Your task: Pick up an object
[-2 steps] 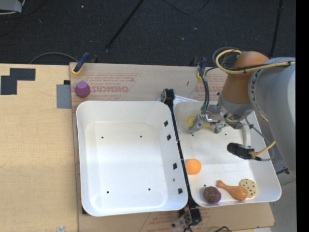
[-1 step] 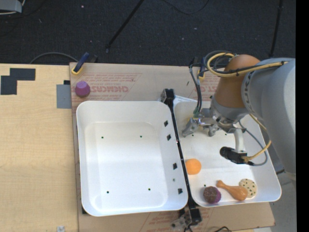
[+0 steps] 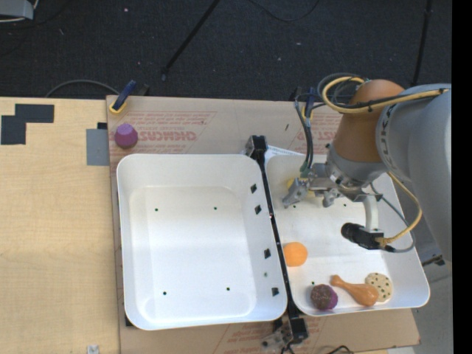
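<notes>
The right bin (image 3: 413, 271) holds an orange ball (image 3: 295, 254) near its left wall. Along its front edge lie a dark purple ball (image 3: 323, 296), a tan drumstick-shaped toy (image 3: 354, 289) and a pale speckled round piece (image 3: 378, 284). My gripper (image 3: 310, 195) hangs over the far part of the right bin, well behind the orange ball. Its fingers (image 3: 293, 195) are spread open and nothing sits between them.
The left bin (image 3: 133, 198) stands beside the right one, with a black divider strip (image 3: 267, 220) between them. A small purple object (image 3: 126, 135) rests on the cardboard behind the left bin. Cables and a black connector (image 3: 361, 234) hang from the wrist over the right bin.
</notes>
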You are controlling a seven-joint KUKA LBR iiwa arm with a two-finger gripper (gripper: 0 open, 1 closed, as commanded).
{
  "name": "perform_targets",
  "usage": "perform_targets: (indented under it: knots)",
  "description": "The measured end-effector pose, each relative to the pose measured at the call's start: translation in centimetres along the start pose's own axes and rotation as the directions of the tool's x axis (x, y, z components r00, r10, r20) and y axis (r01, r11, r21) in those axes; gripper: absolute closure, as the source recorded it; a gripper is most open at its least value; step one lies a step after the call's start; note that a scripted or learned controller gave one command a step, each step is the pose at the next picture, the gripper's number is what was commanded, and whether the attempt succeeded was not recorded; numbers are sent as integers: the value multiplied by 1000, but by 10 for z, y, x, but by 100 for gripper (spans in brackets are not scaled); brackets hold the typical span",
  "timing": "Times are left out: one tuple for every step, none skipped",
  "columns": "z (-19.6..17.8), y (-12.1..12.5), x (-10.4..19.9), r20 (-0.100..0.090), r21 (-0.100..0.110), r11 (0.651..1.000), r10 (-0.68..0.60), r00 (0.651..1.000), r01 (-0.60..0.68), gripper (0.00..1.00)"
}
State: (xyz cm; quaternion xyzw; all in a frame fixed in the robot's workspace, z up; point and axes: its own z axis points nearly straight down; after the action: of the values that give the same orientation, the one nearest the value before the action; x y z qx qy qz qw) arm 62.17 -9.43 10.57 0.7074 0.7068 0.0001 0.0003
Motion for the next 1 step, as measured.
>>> perform_targets:
  knots:
    - [19,4,0,0,3,1000,-1,1000,1,0]
